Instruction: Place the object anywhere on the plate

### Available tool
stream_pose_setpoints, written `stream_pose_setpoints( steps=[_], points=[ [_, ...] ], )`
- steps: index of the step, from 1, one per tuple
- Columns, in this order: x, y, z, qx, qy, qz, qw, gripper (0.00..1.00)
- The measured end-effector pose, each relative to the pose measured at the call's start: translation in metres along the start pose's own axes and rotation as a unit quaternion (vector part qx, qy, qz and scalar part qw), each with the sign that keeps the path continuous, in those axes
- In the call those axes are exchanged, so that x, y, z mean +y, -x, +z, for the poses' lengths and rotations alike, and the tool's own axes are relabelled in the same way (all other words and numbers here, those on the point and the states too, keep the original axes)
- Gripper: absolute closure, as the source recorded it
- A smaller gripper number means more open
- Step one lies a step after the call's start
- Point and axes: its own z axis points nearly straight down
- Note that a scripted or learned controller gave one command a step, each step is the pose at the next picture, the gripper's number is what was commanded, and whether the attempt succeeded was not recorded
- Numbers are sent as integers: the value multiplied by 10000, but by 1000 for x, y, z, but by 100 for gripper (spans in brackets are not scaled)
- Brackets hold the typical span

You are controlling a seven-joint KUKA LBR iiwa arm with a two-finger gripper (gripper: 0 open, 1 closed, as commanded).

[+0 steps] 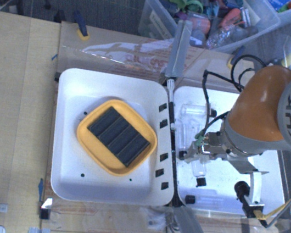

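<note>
A yellow square plate [88, 131] lies in the left bin [75, 89]. A dark ribbed slab [119, 133] rests flat on its middle. My gripper [196, 154] is low in the right bin [268, 179], close to the divider between the bins. A clear plastic object [191, 118] lies just behind the gripper, against the bin's left side. The view does not show anything between my fingers.
Two small black pieces [199, 181] [189, 199] lie on the right bin's floor in front of the gripper. A clear tub of colourful toys [209, 7] stands behind the bins. The divider [169, 145] carries several black marks.
</note>
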Motion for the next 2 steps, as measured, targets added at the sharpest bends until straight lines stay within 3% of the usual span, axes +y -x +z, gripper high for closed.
stream_pose_setpoints(
  steps=[1,2],
  points=[
    [34,-66,10,-11,27,-428,9991,100],
    [34,-66,10,-11,27,-422,9991,0]
  ],
)
